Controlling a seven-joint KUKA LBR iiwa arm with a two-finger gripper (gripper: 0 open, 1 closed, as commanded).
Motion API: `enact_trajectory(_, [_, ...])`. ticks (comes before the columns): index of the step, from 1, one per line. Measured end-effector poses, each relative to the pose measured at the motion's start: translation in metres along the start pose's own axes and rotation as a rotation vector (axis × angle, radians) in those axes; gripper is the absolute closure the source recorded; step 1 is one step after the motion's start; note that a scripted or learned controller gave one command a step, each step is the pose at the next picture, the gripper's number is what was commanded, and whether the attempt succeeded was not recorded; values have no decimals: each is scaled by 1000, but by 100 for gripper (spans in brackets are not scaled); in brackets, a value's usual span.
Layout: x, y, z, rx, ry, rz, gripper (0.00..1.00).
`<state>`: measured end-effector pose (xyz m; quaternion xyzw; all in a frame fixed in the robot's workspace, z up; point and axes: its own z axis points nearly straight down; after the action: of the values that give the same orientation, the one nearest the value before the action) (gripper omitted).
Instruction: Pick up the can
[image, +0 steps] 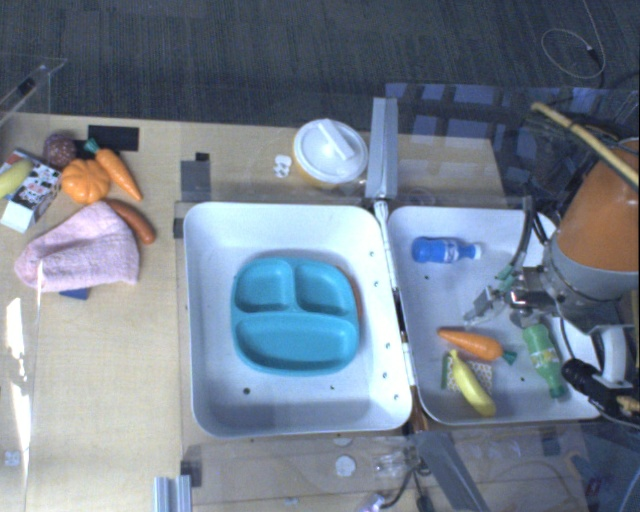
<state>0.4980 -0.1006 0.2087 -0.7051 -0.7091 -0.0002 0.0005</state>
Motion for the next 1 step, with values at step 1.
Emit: enact_trajectory(1, [-98, 56, 18, -2, -2, 216, 0])
